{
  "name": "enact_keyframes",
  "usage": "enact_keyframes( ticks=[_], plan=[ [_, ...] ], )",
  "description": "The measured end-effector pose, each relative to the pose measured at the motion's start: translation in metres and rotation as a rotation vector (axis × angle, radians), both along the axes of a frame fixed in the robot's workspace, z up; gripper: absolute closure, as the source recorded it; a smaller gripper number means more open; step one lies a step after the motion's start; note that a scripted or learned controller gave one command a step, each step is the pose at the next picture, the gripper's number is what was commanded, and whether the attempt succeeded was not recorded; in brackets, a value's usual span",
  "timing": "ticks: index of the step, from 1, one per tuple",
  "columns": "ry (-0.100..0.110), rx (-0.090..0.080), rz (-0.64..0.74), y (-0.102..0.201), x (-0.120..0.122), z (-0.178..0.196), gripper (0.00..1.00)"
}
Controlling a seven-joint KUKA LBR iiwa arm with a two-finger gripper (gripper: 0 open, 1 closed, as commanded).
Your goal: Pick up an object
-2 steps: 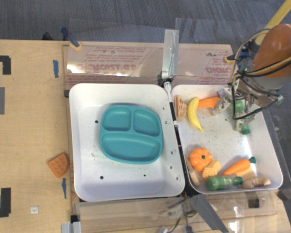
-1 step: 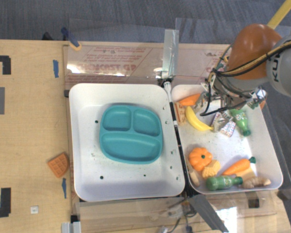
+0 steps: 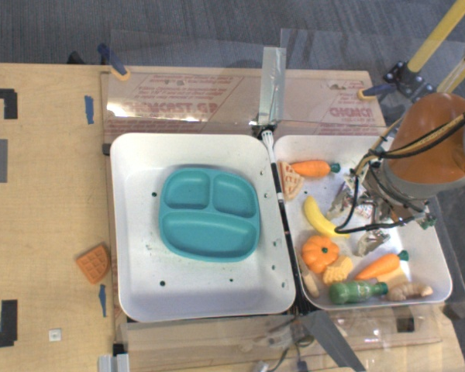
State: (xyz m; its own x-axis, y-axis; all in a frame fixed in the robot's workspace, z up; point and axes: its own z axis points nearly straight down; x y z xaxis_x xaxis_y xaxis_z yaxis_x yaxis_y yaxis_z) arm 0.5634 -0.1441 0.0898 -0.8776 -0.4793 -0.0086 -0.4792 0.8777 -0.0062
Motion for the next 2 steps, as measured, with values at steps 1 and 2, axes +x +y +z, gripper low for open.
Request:
enact_keyframes(
  ticks=[1,2],
  plan=[
    [-0.002,-0.002,-0.006,-0.079,0.021,-0.001,0.0],
    [-0.017,-0.002,-0.002,-0.076,0.026,0.013,1.0]
  ],
)
